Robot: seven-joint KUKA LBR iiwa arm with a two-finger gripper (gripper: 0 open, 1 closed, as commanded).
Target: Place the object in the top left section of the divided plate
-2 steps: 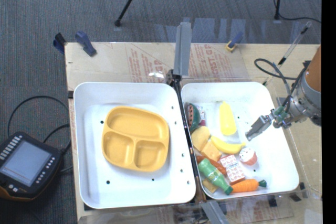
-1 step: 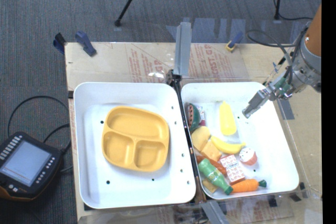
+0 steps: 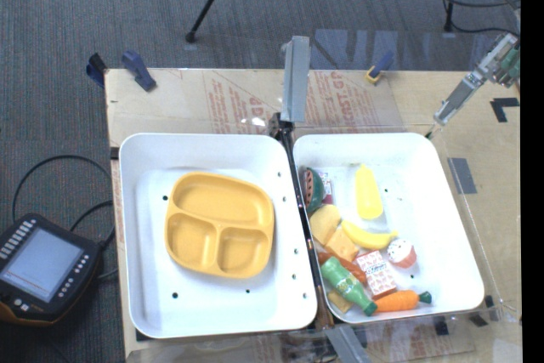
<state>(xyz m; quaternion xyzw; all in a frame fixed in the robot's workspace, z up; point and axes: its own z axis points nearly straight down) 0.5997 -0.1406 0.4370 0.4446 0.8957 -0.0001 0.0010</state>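
Observation:
A yellow divided plate (image 3: 223,225) lies in the left white bin (image 3: 140,183). It has one wide section at the back and two smaller ones at the front, all bare. The right white bin (image 3: 450,217) holds several toy foods: a pale yellow oblong piece (image 3: 368,193), a banana (image 3: 367,235), a green bottle (image 3: 347,285), a carrot (image 3: 398,300), a small red and white carton (image 3: 376,272), a watermelon slice (image 3: 313,185) and yellow pieces (image 3: 327,225) crowded against the bin's left wall.
A grey upright post (image 3: 296,81) stands behind the seam between the bins. A slim grey rod (image 3: 463,93) slants in from the right edge toward the right bin's back corner. A teach pendant (image 3: 38,268) lies on the floor at left. Blue clamps (image 3: 138,70) grip the bench's back edge.

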